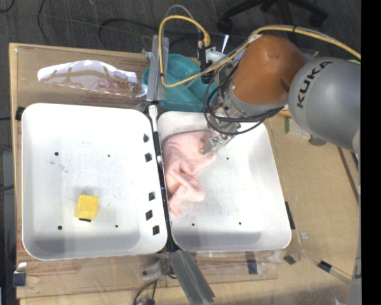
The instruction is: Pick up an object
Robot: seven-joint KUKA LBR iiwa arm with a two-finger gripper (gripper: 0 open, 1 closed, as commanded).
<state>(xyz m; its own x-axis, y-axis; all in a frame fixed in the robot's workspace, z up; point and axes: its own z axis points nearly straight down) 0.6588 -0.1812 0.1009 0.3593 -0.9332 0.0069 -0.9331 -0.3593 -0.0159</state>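
Arm over right bin, gripper down at pink cloth.

From left: on the table (25, 62) a crumpled clear plastic bag (92, 78) lies behind the left bin (38, 234), and inside this bin a small yellow block (87, 207) sits near the front-left, alone. The right bin (267, 227) holds a pink cloth (181, 170), bunched along its left wall, approx. from back to middle. The gripper (214, 143) is at the cloth's upper right edge, touching or just above it; if fingers are wide or closed I cannot tell, too blurred. Behind the bins is a teal object (178, 75) w/ yellow cable (178, 21) looping over it. The grey arm (324, 100) comes in from the right.
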